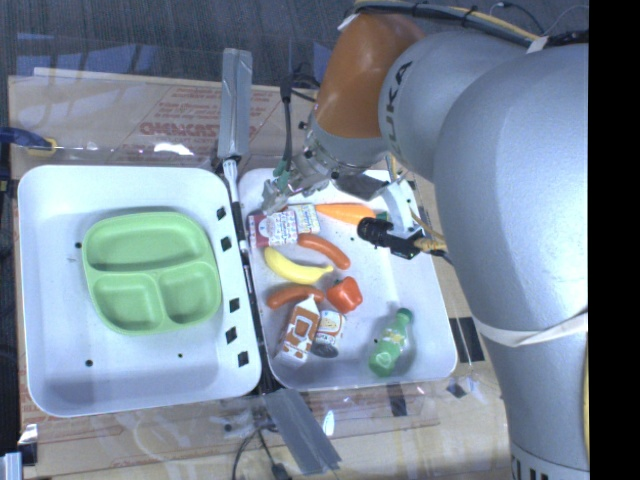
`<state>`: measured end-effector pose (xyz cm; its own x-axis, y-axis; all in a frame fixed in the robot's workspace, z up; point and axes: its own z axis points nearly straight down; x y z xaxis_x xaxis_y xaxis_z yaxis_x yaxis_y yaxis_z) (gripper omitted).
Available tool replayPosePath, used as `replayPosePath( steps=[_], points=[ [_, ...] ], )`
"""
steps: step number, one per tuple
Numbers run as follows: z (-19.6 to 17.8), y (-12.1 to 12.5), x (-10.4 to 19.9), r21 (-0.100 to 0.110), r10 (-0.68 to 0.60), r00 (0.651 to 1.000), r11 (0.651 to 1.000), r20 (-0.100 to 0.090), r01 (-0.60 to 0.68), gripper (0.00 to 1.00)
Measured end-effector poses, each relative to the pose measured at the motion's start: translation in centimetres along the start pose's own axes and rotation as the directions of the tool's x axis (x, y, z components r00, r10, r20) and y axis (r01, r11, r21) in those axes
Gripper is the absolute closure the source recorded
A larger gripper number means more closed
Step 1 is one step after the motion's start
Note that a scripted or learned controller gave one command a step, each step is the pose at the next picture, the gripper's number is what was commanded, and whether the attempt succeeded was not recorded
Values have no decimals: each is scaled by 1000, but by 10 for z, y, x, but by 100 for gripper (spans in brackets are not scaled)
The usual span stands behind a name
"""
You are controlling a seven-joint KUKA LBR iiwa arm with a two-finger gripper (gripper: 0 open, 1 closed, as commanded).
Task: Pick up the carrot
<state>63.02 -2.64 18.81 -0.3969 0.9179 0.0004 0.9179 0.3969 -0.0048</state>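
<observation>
Centrally, the carrot (346, 211) lies in the right bin (432, 298) with its long axis left-right, just right of the end effector (283, 183), whose opening cannot be told.

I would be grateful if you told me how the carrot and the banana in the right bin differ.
The carrot is orange and nearly straight; the banana is yellow and curved. The carrot lies at the far end near the gripper; the banana lies mid-bin beside the sausages. Both lie flat in the same bin.
</observation>
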Motion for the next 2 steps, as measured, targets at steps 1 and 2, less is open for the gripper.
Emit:
replayPosePath(
  steps=[1,2],
  points=[
    [-44,9,-24,1,141,990,990,0,-141,0],
    [-1,-42,-72,2,-8,1000,1000,-3,8,0]
  ],
)
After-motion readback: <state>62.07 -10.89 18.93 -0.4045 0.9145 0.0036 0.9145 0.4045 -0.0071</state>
